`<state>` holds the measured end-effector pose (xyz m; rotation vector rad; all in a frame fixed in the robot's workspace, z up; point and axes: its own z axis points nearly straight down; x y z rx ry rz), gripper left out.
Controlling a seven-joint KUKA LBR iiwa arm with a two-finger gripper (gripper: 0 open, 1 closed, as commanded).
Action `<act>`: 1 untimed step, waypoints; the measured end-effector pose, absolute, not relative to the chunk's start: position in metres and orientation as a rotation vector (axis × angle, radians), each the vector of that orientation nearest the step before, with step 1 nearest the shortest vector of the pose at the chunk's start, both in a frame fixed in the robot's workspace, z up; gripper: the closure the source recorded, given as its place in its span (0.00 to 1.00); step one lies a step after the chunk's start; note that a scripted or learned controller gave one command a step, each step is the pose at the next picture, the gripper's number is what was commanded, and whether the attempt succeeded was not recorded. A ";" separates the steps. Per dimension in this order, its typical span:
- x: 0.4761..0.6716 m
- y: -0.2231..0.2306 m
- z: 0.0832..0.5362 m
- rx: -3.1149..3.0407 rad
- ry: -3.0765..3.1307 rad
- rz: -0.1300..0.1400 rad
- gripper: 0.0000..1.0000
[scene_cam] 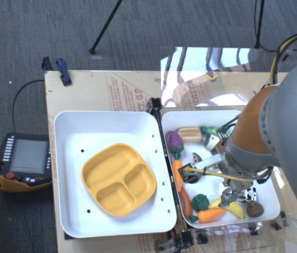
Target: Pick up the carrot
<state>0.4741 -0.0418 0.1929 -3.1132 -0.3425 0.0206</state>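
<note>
You've got the carrot [211, 215] at the right bin's [273, 196] near edge, w/ broccoli [199, 201] just left, banana [235, 208] touching on the right, and the tool [231, 196] low over that cluster, jaw state can't tell; yellow plate [118, 179] in left bin.

Orange carrot [210, 215], lying flat, right bin's near edge
</note>
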 end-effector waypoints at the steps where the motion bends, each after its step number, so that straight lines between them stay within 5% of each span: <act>1: 0.500 -0.053 0.186 -3.109 -0.390 0.018 0.00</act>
